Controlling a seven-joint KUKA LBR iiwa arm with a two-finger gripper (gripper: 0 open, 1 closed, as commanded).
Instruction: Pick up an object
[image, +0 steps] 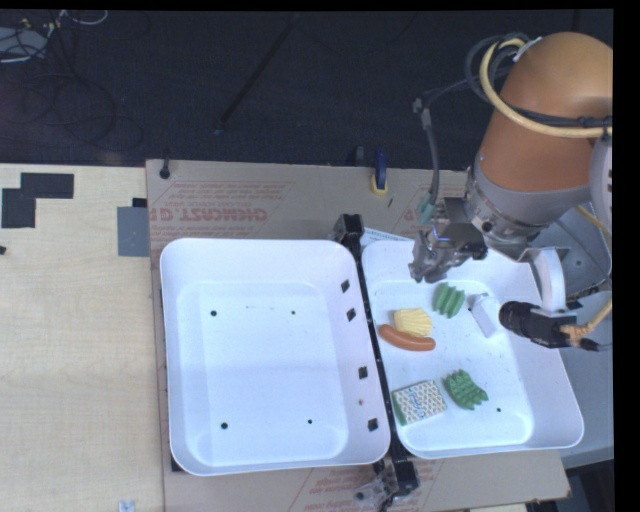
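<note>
My gripper (432, 262) hangs over the back of the right bin (545, 420), its dark fingers pointing down above the white floor. Nothing shows between them. Just to its right and nearer lies a small green pea pod (449, 299). Further forward sit a yellow corn piece (412, 321) and an orange sausage (407, 341) touching it. A checkered green-and-white packet (419, 401) and a green leafy vegetable (465, 389) lie near the bin's front. A small white-grey piece (481, 314) rests right of the pea pod.
The left bin (190, 300) sits beside the right one, with black clips (352, 290) along the divider between them. A black cylindrical part (530, 322) with cabling juts in over the right bin's right side. The arm's orange band (550, 110) looms above the back right.
</note>
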